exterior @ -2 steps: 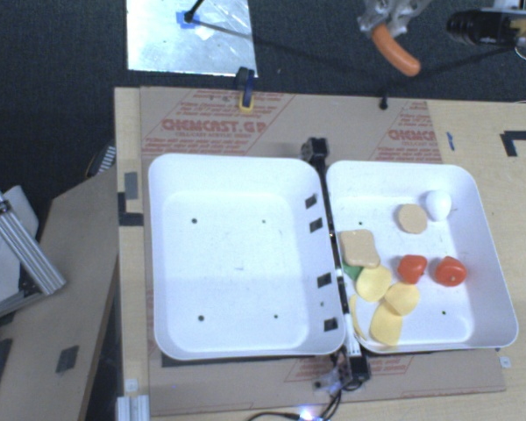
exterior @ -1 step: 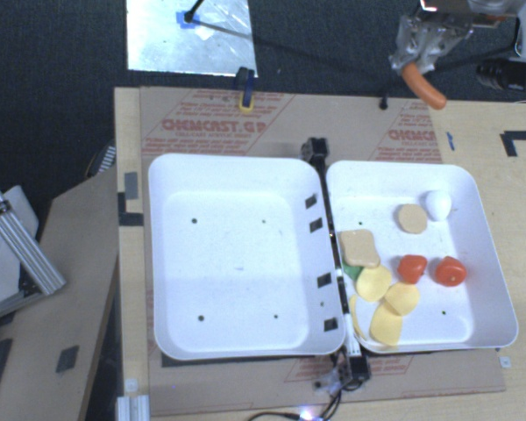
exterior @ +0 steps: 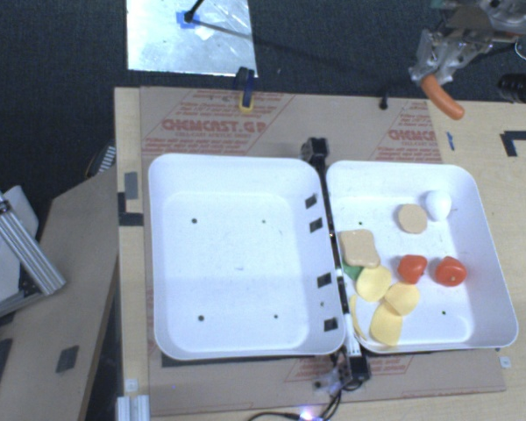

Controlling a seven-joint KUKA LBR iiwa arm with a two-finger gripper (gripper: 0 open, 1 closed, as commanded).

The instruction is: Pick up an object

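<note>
The gripper stands high at the view's upper right, above the bench and well clear of both bins, with an orange carrot-shaped piece clamped at its upper end between the fingers — the rest hangs out below, tilted down to the right.

Handling, as judged: the carrot looks like light, rigid toy food with a smooth, possibly slippery skin. An end grip leaves it free to swing or slip; a hold nearer the middle would be more secure.

Count in the right bin:
- two red tomato-like pieces
- three yellow rounded pieces, touching one another
- one tan square slice
- one tan round piece
- one white ball, just beside the tan round
- a green scrap, partly hidden
</note>
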